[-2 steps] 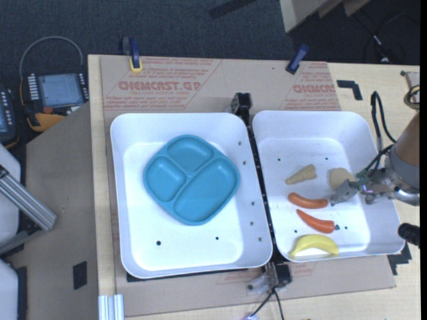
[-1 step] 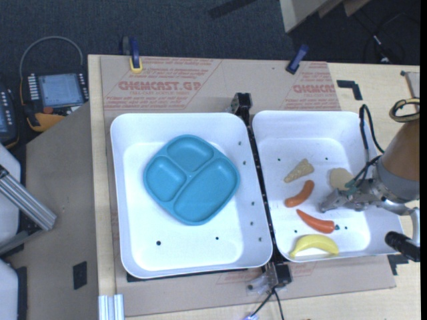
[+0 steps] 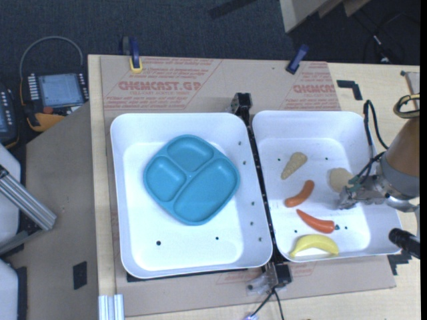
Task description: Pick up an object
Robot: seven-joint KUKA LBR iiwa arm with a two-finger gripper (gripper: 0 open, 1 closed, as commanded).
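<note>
The gripper (image 3: 348,199) is hanging low in the right bin (image 3: 267,172), close to that bin's right wall. It is sitting just beside a tan round cookie (image 3: 338,177), so that looks like the toy it is going for. I cannot tell how wide it is opened, or if it is gripping anything. 4 more toys are lying nearby: an ice cream cone (image 3: 293,165), a sausage (image 3: 299,194), a red chili pepper (image 3: 315,221) and a banana (image 3: 315,245). They are spread apart, leaving some room between them. The left bin (image 3: 123,179) is holding 1 blue tray (image 3: 191,179), with lots of white floor around it.
</note>
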